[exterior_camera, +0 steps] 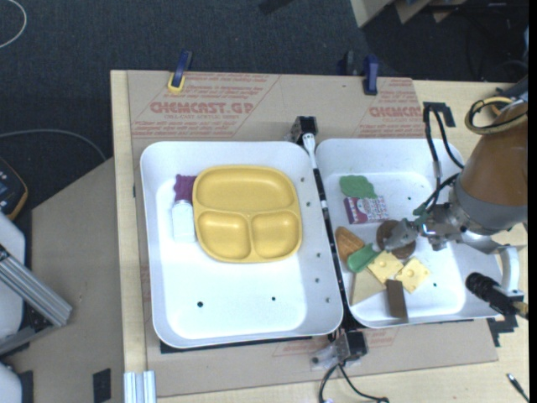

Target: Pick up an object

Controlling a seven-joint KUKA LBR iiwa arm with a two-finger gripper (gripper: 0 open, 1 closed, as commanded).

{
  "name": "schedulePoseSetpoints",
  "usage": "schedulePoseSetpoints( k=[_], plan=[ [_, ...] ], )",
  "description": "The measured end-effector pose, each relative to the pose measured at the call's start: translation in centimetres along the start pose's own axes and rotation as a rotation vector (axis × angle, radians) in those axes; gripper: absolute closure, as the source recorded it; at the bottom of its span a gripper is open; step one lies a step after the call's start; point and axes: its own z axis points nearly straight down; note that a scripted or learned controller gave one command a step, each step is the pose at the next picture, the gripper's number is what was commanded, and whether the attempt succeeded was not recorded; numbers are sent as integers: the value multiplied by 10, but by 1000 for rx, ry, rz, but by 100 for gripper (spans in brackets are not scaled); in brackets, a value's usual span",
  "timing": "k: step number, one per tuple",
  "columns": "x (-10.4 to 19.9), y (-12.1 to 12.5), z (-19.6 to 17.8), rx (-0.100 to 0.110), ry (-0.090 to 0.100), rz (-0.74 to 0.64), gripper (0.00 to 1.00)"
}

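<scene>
Camera view, looking down at a slant on two white bins side by side. Left bin (168, 305): a yellow divided tray (247, 211) in its upper half, with a small purple item (184, 186) and a white piece (181, 222) tucked at the tray's left edge. Lower part of that bin is bare white.

Right bin (436, 305): a loose cluster of small toy-food pieces. Green piece (354, 185) uppermost, a purple-and-white packet (364, 208) just below it, a tan wedge (348, 241), another green piece (361, 259), yellow cheese slices (396, 271), a brown stick (395, 300) nearest the front rim. Several of these touch or overlap.

Arm comes in from the right, low over the right bin. Gripper (398, 237) sits at the cluster's right side, directly over a round brown piece (394, 242). Its tip blends with that piece, so how wide the pincer stands, and whether it has hold of anything, I cannot tell.

Progress, as a judgement: approach looks done, the tool is down among the objects. No piece appears raised off the bin floor; everything seems to rest where it lies. Grasp unconfirmed, lift still to do. Candidate object is the round brown piece, in the middle of the right bin, just beside the cheese slices.
</scene>
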Motion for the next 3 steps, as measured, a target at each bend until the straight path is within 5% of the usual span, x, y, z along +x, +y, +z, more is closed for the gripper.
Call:
schedulePoseSetpoints(
  k=[1, 2, 3],
  plan=[
    [1, 0, 47, -3, -1, -1, 0],
    [0, 1, 34, -10, -3, 1, 100],
    [-2, -7, -25, -15, -6, -1, 100]
  ],
)
